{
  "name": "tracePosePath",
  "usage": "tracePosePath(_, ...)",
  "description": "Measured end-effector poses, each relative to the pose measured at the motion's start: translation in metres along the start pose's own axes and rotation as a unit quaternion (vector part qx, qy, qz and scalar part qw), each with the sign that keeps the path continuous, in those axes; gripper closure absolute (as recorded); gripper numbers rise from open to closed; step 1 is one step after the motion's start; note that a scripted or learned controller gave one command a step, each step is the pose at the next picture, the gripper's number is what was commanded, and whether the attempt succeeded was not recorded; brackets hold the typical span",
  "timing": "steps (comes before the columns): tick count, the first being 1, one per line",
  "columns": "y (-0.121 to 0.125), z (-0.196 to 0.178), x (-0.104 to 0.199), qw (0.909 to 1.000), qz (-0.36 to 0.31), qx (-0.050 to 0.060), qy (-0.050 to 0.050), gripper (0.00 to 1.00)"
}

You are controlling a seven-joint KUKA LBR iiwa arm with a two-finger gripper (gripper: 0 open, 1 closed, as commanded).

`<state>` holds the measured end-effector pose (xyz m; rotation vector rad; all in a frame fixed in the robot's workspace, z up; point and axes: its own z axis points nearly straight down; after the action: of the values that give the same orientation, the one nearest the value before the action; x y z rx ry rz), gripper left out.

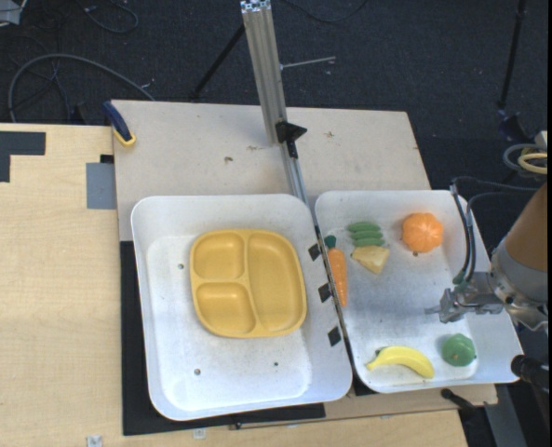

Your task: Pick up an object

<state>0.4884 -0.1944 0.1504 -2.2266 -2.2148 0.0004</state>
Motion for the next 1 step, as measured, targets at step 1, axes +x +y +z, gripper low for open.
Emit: tracePosePath(1,0.0046,-0.0426,-0.0010,1.0000,-0.003,-0.001,-0.001,1.00)
